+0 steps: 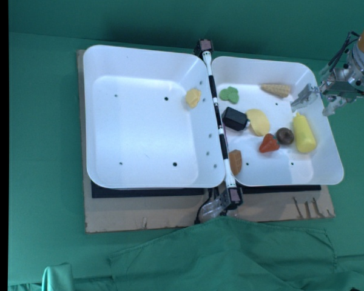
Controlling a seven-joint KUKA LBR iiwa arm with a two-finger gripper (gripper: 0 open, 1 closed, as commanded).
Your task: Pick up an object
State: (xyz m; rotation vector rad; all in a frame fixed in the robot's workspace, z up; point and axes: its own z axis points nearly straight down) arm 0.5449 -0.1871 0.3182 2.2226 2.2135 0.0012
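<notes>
Green cloth [42, 132] covers whole bench, smooth, flat. Behind it green backdrop [170, 5], darker, seam running across top. Brown cardboard sheet [109, 220] lies on cloth, edges showing left and front, black pad [145, 193] peeking along its front. Crumpled green fabric [230, 253] bunched at front edge, folds catching even, soft light. No hard shadows.

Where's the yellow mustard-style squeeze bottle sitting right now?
The yellow squeeze bottle lies in the right-hand white bin, near its right wall, just right of the small dark brown round piece and below the gripper.
</notes>
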